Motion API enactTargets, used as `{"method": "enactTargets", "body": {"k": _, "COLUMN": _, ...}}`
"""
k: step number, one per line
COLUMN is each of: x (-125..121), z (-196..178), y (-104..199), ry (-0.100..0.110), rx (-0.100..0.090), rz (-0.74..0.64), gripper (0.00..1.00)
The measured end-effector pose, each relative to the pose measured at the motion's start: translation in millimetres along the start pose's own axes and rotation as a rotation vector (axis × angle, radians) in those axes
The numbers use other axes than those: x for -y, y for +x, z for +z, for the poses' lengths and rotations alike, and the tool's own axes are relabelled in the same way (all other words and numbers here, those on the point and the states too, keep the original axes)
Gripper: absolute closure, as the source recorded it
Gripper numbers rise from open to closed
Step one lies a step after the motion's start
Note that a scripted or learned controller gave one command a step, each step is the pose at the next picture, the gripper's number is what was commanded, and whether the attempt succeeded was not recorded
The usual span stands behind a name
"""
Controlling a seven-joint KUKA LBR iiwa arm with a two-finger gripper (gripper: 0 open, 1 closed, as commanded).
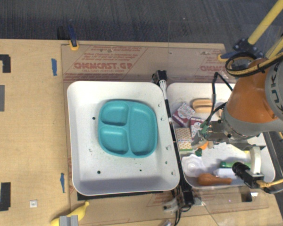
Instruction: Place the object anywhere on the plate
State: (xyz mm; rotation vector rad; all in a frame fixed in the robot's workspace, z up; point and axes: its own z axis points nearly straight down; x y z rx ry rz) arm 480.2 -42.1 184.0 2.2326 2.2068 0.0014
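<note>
- The arm enters from the right of the frame and bends down over the right bin; its grey wrist and orange band cover much of that bin's middle.
- The gripper sits low among the clutter at the bin's left-centre. Whether it is open or closed, and whether it has hold of anything, cannot be told from this angle.
- The right bin holds the candidate objects: a hot dog bun at the upper edge, a purple-and-white packet beside the dividing wall, a patterned card below it, a brown sausage-shaped item at the bottom edge, and a green-capped marker just above it.
- Which object is targeted cannot be determined; the gripper's position suggests something near the packet.
- The teal divided plate lies flat in the centre of the left bin, with nothing on it.
- Judgement: the pick stage is under way; placement is not yet done.
</note>
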Motion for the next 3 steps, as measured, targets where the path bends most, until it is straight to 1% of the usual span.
{"method": "enactTargets", "body": {"k": 1, "x": -28, "z": -13, "y": 77, "ry": 0.001, "rx": -0.003, "rz": -0.036, "gripper": 1.0}}
{"method": "enactTargets", "body": {"k": 2, "x": -45, "z": -13, "y": 142, "ry": 0.003, "rx": -0.002, "rz": 0.071, "gripper": 1.0}}
{"method": "enactTargets", "body": {"k": 3, "x": -45, "z": -13, "y": 139, "ry": 0.003, "rx": 0.0, "rz": 0.071, "gripper": 0.0}}
